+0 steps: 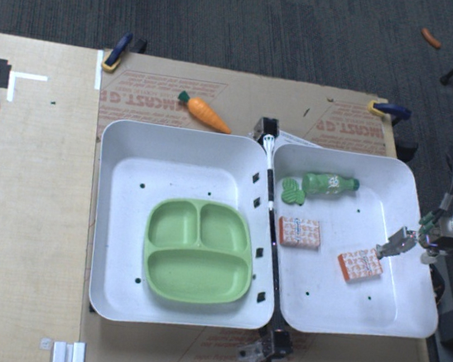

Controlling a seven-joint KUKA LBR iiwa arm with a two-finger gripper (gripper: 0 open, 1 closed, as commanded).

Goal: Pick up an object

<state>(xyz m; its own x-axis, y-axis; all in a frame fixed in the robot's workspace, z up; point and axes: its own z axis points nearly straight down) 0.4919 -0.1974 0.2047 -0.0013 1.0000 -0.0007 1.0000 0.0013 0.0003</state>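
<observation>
The right white bin (408, 314) holds a green bottle (329, 184) lying on its side at the back, with a green cap-like piece (293, 193) beside it. A small red and white box (299, 232) lies near the bin's left wall. A second red and white box (359, 265) lies toward the right. My gripper (406, 239) comes in over the bin's right rim, low and just right of that second box; its tip is close to the box's upper right corner. Nothing shows as held.
The left white bin (129, 162) carries a green divided plate (198, 251). A toy carrot (204, 112) lies on the cardboard behind the bins. Clamps (118, 50) sit at the cardboard's back corners. The arm's body stands past the right rim.
</observation>
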